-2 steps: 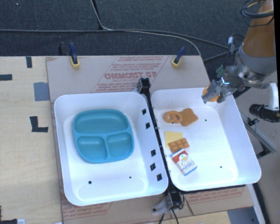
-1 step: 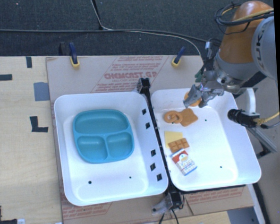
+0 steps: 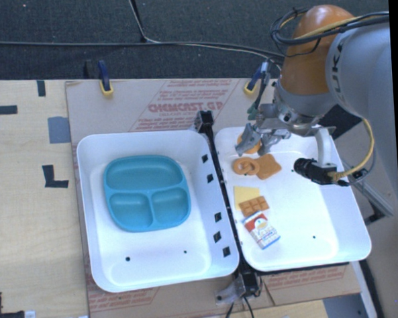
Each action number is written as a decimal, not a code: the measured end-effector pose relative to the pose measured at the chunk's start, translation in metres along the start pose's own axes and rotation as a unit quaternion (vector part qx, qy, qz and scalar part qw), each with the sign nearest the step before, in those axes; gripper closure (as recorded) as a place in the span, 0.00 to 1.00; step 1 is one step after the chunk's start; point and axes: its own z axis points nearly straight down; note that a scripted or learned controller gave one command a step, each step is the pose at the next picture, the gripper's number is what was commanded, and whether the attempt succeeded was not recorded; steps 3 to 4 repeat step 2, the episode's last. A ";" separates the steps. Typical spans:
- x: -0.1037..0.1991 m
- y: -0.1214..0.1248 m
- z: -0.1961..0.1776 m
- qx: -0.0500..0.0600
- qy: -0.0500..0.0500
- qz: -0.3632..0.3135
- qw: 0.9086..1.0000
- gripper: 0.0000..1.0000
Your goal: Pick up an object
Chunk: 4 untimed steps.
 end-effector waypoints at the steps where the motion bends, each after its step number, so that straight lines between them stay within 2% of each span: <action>1: 0.046 0.002 0.001 -0.001 0.000 0.000 1.000 1.00; 2: 0.091 -0.002 0.011 0.000 0.000 0.000 1.000 1.00; 4: 0.091 -0.002 0.011 0.000 0.000 0.000 1.000 1.00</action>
